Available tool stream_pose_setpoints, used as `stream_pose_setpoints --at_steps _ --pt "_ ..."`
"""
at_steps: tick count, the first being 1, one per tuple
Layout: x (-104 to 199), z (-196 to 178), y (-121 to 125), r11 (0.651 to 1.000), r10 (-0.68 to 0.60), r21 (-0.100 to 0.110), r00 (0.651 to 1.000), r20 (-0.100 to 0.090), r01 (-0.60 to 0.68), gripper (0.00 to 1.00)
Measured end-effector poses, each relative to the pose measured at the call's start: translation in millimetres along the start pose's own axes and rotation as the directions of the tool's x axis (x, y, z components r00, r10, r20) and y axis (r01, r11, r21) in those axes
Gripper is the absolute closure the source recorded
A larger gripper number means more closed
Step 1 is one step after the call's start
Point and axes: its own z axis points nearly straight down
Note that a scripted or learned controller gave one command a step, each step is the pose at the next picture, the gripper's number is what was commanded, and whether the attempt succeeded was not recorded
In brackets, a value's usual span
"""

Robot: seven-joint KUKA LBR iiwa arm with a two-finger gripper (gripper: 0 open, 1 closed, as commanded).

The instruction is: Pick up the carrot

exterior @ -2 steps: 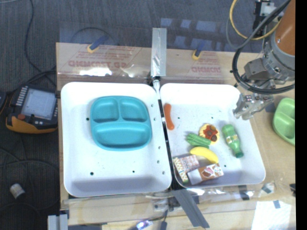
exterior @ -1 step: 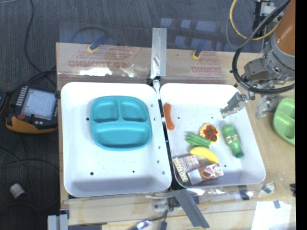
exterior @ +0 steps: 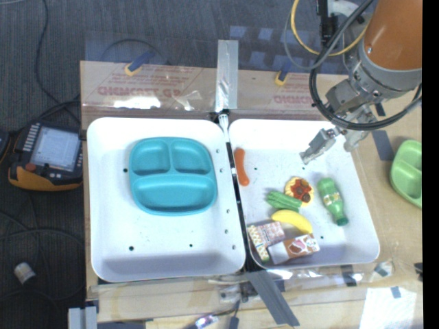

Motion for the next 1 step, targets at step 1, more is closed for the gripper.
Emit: stream_pose_setpoints --at_steps 1 --pt "-0.5 -0.2 -0.3 1.0 -0.001 0.001 1.0 0.001 0.001 0.0"
